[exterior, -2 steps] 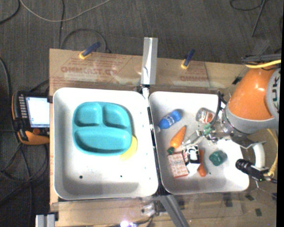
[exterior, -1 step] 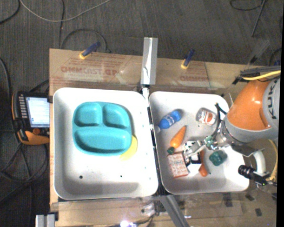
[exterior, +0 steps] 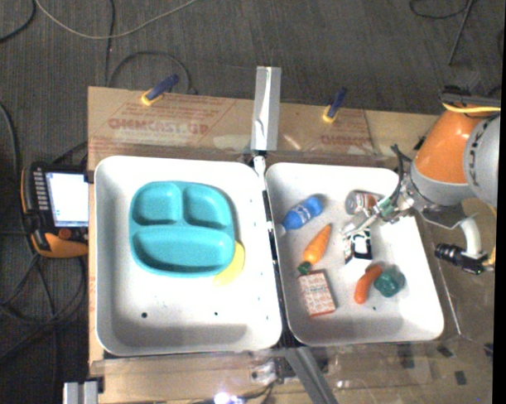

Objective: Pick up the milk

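Gripper (exterior: 359,239) in right bin (exterior: 414,323), finger gap unclear, just right of carrot (exterior: 317,243); milk carton (exterior: 317,293) lies apart.

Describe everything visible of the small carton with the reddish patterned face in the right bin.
The milk carton is a small boxy pack, apparently cardboard, with a reddish-pink printed face, pale edges and a darker top end. It lies flat on the floor of the right bin, slightly skewed, near the front left. Its top end meets the green end of the orange carrot. The gripper is apart from it.
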Robot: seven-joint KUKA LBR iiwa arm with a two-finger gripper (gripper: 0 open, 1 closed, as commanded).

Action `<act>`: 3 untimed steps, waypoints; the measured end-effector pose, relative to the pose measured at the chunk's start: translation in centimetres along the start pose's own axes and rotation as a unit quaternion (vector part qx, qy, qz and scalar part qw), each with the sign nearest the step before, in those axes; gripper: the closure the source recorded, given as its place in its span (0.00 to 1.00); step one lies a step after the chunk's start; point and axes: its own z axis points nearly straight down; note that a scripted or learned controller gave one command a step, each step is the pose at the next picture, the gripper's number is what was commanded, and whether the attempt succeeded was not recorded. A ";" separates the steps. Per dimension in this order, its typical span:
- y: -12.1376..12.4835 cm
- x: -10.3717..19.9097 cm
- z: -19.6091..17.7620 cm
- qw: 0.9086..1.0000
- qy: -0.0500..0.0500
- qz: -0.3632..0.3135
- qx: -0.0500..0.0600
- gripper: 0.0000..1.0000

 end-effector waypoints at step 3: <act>4.7 10.3 -10.1 0.998 0.001 0.066 0.011 1.00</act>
